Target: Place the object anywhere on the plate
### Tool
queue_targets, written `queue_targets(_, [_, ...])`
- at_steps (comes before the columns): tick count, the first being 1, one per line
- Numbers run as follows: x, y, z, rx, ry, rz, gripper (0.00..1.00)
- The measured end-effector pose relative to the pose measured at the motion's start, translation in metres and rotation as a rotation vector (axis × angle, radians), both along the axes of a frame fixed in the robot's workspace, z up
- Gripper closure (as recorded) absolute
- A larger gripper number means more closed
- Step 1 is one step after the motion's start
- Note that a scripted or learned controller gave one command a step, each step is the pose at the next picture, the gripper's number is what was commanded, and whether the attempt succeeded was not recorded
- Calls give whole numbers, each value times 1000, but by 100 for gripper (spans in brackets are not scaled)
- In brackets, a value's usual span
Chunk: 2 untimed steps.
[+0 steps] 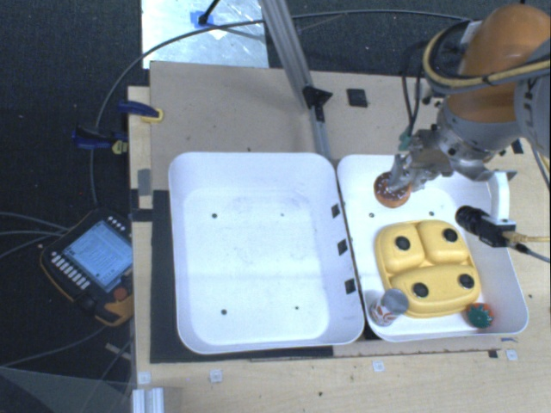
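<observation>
1. The right bin [516,312] holds every loose item in view. Its left rim lies against the right rim of the left bin [198,317], the two set side by side on the bench [232,101].
2. The plate [428,268] is yellow and split into three compartments. It sits in the near half of the right bin, its right corner close to the bin's right wall, with bare white floor between it and the bin's left wall.
3. The object, a small round brown piece [392,195], lies in the far left part of the right bin. It is apart from the plate, with a strip of bare floor between them.
4. The gripper [401,181] points down directly over the brown piece, at or just above its top. Whether the fingers are apart or closed cannot be told, nor whether they touch the piece.
5. A small grey and white item [389,305] lies at the plate's near left corner, touching or just beside it.
6. A small green item [479,316] lies in the bin's near right corner, just beside the plate.
7. The left bin shows wide bare floor from wall to wall.
</observation>
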State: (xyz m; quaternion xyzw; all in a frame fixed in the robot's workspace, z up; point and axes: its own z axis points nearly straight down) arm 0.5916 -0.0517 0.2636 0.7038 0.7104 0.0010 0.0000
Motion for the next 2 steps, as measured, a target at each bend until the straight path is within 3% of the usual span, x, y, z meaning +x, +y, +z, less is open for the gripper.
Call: queue_targets(2, [-10, 104, -3, 1, 0, 2, 100])
